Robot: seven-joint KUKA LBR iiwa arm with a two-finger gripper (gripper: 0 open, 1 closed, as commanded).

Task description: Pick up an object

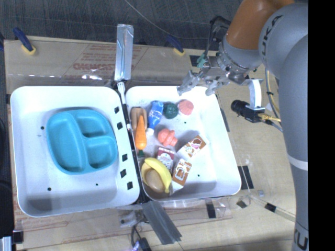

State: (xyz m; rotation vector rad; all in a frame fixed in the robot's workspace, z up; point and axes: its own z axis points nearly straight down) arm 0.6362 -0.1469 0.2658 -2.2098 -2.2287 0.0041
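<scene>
Overhead, the gripper (196,86) hangs at the twelve o'clock rim of the right bin (226,156), at the end of the grey arm (285,51) that comes in from three o'clock. Its two fingers stand a little apart with nothing between them.

Just below it, toward six o'clock, three small things lie in a row along the far part of that bin: a blue bottle (155,112), a dark green ball (170,110) at the bottle's three o'clock, and a pink ball (185,107) at three o'clock of that. The pink ball is the nearest thing to the fingertips, near them but apart.

Along the bin's nine o'clock wall lies an orange carrot (140,134), with a brown piece (135,114) beside its far end. Near the middle sits a pink strawberry-like toy (167,136). Toward five o'clock from it lie three small cartons: one brown and white (192,146), one dark red (165,156), one brown and orange (181,171). At the six o'clock corner a yellow banana (159,171) curls over a brown round thing (153,179), touching it.

At nine o'clock of all this, the left bin (31,192) holds a blue divided tray (82,140), lying flat.
</scene>
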